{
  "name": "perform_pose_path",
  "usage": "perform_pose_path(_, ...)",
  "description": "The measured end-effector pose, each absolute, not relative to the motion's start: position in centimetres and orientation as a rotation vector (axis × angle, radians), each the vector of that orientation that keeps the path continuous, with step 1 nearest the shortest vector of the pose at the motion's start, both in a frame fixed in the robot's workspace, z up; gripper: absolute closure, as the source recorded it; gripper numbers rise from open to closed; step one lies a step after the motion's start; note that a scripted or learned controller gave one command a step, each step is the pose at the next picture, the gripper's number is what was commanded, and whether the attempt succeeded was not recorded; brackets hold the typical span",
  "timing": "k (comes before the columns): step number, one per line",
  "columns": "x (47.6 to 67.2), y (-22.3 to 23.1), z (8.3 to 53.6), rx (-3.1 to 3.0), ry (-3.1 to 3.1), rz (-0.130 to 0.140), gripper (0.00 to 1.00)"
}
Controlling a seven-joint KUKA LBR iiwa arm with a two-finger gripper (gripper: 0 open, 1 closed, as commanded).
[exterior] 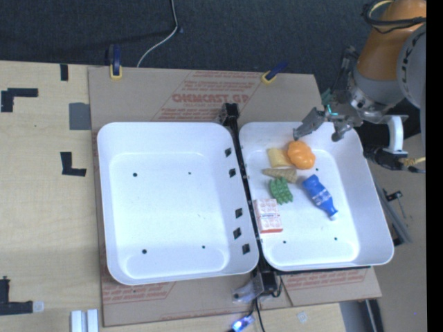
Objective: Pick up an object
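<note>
Counter [41, 185]: pale top under a brown cardboard sheet [201, 95], clamped at the far edge; two white bins set side by side on the sheet.
Left bin [111, 206]: bare white floor, nothing to pick there.
Right bin [367, 213]: holds every candidate object, bunched toward its far-left part.
Red-and-white packet [268, 215]: lies flat, near the divider between the bins, nearest of the group.
Green toy [282, 189]: just right of the packet, touching or almost touching the tan stick-like piece [279, 174] lying across its far side.
Yellow block [278, 158]: far side of the cluster, pressed against the orange ball.
Orange ball [301, 155]: closest object to the end effector, rests against the yellow block.
Blue bottle [320, 196]: lies on its side, slanted, right of the green toy, a little apart from the rest.
End effector [320, 124]: fingers spread wide, pinching nothing, raised over the far rim of the right bin, just beyond the orange ball.
Step in hand: likely a descent toward the ball or block; nothing lifted yet.
Risk, rolling: round ball could squirt out from closing fingers.
Risk, crowding: a finger could land on the yellow block or tan piece, blocking closure or grabbing two things.
Risk, rim: descent this near the far wall could strike it.
</note>
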State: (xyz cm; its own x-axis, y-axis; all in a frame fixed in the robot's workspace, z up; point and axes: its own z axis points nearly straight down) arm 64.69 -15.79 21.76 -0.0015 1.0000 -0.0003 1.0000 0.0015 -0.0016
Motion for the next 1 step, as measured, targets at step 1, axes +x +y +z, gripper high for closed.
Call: perform_pose_path(1, 62.23, -10.75, 7.72, -2.213, -2.223, 0.007, 0.0)
